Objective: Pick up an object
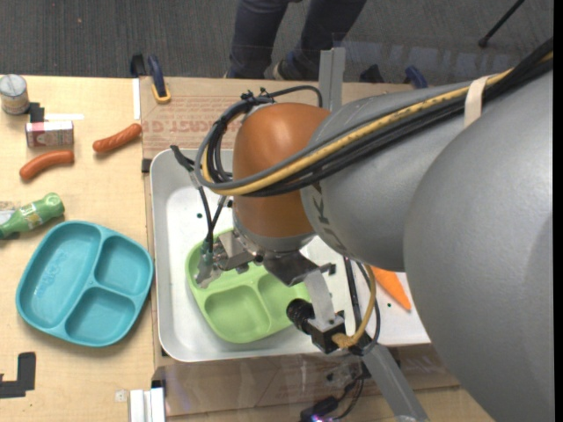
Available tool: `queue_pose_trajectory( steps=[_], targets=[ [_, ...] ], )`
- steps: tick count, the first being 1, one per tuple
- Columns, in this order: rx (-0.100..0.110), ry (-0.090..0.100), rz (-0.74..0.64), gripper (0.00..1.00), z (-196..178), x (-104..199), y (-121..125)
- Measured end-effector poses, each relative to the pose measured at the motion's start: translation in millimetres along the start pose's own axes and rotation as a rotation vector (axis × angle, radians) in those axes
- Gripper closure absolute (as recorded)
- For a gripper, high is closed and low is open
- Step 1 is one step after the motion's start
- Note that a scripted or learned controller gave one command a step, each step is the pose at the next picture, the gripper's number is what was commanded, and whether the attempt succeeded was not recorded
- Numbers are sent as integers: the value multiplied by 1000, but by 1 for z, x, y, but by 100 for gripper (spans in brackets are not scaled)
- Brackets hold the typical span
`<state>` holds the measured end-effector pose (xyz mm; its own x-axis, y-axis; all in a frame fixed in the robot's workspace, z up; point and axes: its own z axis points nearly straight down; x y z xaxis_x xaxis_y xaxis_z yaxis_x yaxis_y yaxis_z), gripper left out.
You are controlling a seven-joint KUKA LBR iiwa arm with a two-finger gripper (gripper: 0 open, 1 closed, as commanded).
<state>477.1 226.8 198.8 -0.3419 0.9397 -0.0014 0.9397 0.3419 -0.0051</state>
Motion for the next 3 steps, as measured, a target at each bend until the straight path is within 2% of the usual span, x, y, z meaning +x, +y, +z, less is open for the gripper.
queue_pose_trajectory(
  steps=[1,2,3],
  targets=[
    [-3,-1,145,0,-15,-57,29],
    [-30,3,88,0,84,-42,-3],
    [-2,-1,280,0,-49,-59,33]
  ],
)
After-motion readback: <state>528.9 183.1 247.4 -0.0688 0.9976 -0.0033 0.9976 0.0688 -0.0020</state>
